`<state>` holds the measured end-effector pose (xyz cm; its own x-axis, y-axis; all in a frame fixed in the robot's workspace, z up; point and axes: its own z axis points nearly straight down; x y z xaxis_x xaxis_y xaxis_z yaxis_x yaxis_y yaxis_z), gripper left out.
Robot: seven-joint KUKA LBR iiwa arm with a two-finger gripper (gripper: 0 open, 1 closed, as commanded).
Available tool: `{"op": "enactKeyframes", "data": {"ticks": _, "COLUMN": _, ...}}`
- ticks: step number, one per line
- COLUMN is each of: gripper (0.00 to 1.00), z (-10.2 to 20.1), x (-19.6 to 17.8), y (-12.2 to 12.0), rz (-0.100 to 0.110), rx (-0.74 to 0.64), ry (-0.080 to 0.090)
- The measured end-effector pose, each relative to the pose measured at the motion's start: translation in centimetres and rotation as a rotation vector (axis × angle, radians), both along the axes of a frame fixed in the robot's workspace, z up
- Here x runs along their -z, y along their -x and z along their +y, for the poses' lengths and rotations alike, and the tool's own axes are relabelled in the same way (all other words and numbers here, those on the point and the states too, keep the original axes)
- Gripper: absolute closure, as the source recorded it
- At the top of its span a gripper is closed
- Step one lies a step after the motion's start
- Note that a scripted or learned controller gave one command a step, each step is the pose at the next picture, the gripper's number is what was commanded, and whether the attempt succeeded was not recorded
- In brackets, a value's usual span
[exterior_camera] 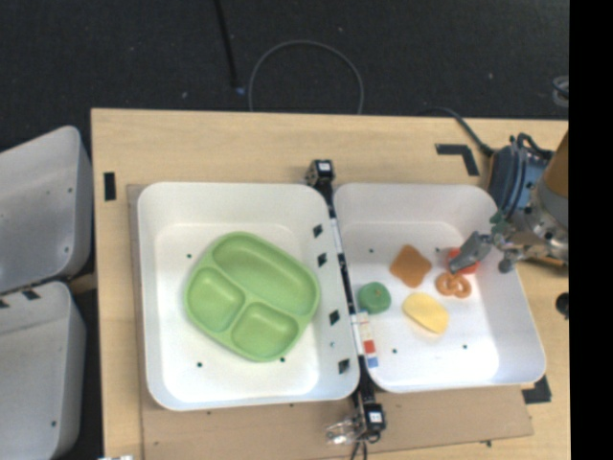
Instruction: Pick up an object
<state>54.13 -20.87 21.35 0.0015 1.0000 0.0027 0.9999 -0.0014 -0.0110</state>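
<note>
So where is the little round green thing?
The small round green object lies in the right-hand white bin, close to its left wall, just left of the yellow oval piece and below-left of the brown flat piece.

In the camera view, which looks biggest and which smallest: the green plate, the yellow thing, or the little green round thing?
Largest to smallest, as they look from above:
1. green plate, far the biggest
2. yellow thing
3. little green round thing
The last two look close in size; the yellow one seems slightly bigger.
</note>
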Motion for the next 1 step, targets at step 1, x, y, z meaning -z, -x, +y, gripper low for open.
{"op": "enactKeyframes", "data": {"ticks": 1, "gripper": 0.00, "z": 0.03, "x": -0.63, "y": -0.28, "rz": -0.011, "rx": -0.003, "ry": 0.003}}
